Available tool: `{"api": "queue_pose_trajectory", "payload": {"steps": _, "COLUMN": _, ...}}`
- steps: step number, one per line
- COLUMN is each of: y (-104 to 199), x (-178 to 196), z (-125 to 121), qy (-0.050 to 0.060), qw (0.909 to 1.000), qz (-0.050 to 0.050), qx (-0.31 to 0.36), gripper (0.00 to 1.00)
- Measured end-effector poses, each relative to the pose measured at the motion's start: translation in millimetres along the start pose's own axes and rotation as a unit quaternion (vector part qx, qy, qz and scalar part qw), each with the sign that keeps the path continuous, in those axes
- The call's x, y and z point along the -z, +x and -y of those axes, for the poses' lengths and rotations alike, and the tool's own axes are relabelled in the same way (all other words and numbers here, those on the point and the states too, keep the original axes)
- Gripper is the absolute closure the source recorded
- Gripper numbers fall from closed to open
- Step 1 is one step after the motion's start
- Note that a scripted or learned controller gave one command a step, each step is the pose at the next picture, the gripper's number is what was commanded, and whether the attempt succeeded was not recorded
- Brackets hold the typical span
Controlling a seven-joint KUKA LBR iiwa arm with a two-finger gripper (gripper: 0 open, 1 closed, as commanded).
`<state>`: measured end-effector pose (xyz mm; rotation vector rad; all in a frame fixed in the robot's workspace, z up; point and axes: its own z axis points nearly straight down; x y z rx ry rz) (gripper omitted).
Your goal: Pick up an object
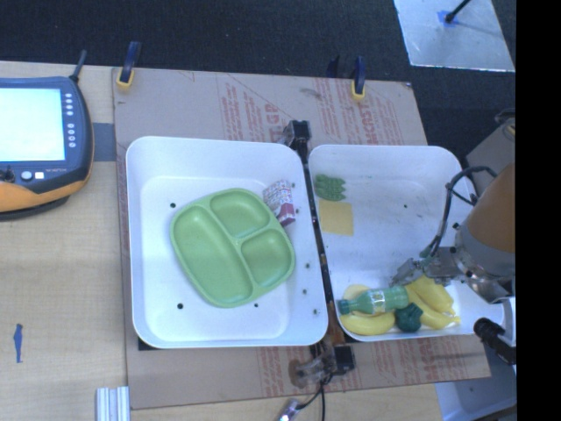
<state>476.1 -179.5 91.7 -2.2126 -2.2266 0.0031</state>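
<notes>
Right white bin, green bottle lying across yellow bananas, gripper grasp unclear

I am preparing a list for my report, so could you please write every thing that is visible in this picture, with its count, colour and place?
bins: 2, white, side by side on the bench
divided plate: 1, light green, middle of left bin
small packet: 1, red and white, left bin, at the plate's upper right edge
yellow flat square: 1, right bin, upper left part
small green item: 1, right bin, just above the square
bananas: about 3, yellow, right bin's near edge
bottle: 1, green, lying across the bananas
dark green item: 1, beside the bottle
control pendant: 1, grey and orange, far left
clamps: 2, blue and yellow, bench's far edge
end effector: 1, grey, above the bananas, right bin
</notes>
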Motion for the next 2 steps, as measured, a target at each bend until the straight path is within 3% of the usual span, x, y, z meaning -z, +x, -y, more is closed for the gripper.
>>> {"api": "queue_pose_trajectory", "payload": {"steps": 1, "y": -1.5, "x": 11.3, "z": -2.0, "qy": -0.002, "qw": 1.0000, "qz": 0.001, "qx": 0.002, "gripper": 1.00}}
{"api": "queue_pose_trajectory", "payload": {"steps": 2, "y": 93.1, "x": 100.5, "z": -28.8, "qy": -0.001, "qw": 1.0000, "qz": 0.000, "qx": -0.001, "gripper": 1.00}}
